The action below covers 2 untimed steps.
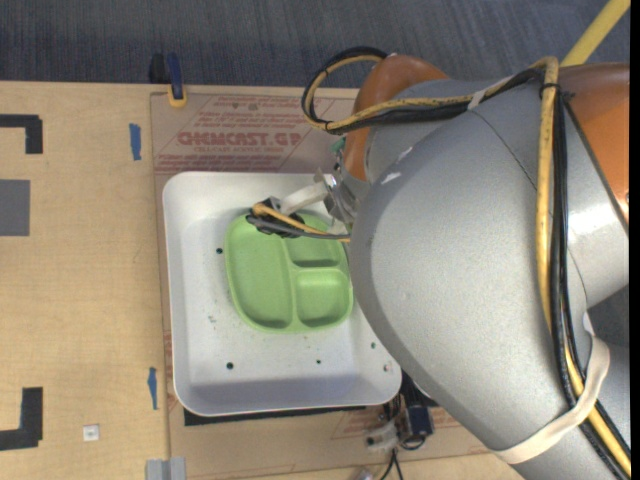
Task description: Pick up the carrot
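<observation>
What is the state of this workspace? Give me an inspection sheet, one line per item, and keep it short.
Surface: white bin on a tan bench; the bin's right part is covered by the arm.
Job's things: nothing seen.
Clutter: green divided plate lying flat in the bin, one large compartment and two smaller ones, nothing in them.
Grippers: gripper at the plate's upper right edge, mostly under the arm.
Cables: yellow and black cables looped above the wrist; a yellow one runs down the arm.
Surroundings: blue tape and black marks on the bench; grey carpet beyond.
</observation>
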Each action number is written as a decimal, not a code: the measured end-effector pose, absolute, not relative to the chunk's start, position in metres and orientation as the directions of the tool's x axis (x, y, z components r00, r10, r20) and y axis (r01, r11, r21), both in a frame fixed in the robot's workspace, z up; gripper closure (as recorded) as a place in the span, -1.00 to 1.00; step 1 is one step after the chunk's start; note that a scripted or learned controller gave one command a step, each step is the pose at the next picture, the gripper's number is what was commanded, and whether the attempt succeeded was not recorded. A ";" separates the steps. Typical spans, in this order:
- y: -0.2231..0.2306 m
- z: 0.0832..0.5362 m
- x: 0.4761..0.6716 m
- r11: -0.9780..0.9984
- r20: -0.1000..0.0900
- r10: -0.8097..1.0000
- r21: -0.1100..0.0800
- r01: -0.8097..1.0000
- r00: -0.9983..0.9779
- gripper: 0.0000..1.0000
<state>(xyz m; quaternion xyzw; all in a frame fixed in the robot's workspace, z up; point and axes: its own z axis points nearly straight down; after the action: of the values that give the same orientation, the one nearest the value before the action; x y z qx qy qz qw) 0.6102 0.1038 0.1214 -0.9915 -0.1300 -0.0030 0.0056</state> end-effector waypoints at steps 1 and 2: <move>0.068 0.185 0.661 -0.980 0.002 0.199 0.000 0.199 0.980 -1.00; 0.110 0.401 0.643 -0.973 0.003 0.231 0.000 0.231 0.973 -1.00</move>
<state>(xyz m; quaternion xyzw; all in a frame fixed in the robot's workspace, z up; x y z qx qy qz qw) 0.6426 0.1100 0.4012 -0.9932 -0.1162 -0.0014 0.0001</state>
